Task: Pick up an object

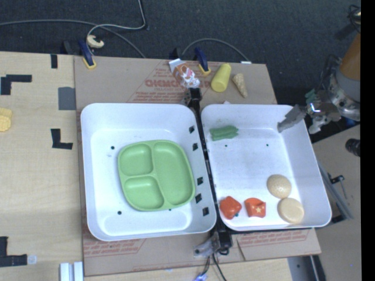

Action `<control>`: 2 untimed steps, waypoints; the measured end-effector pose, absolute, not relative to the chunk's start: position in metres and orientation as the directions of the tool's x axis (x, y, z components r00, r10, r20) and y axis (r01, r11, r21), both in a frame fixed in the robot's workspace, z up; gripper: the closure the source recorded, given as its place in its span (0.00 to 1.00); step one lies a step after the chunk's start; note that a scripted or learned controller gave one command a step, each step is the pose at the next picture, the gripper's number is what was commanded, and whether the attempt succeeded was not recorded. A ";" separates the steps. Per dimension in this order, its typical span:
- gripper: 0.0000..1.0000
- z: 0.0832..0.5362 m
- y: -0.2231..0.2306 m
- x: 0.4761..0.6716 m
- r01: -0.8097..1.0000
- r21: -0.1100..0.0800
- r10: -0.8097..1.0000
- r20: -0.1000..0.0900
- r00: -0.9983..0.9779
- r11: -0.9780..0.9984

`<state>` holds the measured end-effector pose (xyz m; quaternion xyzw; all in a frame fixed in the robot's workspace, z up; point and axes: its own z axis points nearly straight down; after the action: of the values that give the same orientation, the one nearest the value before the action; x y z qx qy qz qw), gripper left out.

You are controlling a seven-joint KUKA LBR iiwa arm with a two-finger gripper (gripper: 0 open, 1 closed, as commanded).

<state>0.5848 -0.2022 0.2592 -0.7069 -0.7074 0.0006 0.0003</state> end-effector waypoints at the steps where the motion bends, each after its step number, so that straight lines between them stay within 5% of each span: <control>1: 0.00 0.219 -0.147 0.587 1.000 -0.002 1.000 0.001 -0.002 0.002; 2: 0.00 0.170 -0.125 0.637 1.000 -0.002 1.000 0.001 -0.002 0.002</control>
<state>0.6372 -0.1252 0.1702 -0.7065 -0.7077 0.0007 0.0010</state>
